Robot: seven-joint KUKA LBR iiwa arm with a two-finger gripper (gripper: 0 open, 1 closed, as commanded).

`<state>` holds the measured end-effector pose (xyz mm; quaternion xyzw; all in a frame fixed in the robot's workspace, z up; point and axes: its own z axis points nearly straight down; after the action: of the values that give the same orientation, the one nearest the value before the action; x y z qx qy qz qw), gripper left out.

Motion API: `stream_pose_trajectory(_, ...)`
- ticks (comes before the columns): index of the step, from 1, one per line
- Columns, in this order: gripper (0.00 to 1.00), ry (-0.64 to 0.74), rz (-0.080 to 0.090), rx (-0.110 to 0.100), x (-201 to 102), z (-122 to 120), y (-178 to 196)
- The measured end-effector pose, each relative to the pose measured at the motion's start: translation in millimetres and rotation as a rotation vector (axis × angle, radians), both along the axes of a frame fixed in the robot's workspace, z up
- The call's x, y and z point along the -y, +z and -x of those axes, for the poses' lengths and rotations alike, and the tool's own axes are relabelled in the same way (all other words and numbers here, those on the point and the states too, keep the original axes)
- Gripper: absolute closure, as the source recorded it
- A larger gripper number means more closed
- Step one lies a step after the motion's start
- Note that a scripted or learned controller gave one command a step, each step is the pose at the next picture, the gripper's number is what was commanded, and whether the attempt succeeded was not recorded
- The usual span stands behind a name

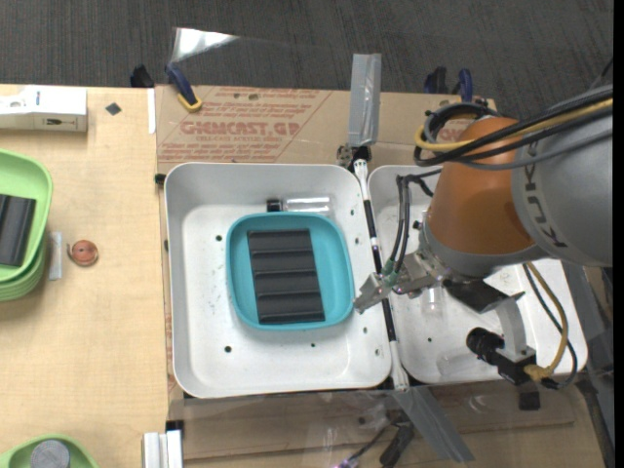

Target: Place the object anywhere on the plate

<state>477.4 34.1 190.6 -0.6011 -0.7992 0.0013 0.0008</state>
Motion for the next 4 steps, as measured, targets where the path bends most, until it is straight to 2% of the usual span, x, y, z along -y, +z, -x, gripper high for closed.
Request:
stream_pose_trajectory(1, 0.00, -0.014, 0.001, 0.000, -25, -45, 0)
stream_pose_trajectory(2, 1.00, -0.014, 0.003, -0.003, -24, -46, 8)
stream_pose_trajectory(3, 0.00, -0.015, 0.003, -0.003, -24, -46, 7)
stream_pose_trajectory(4, 1.00, -0.015, 0.005, -0.005, -22, -46, 15)
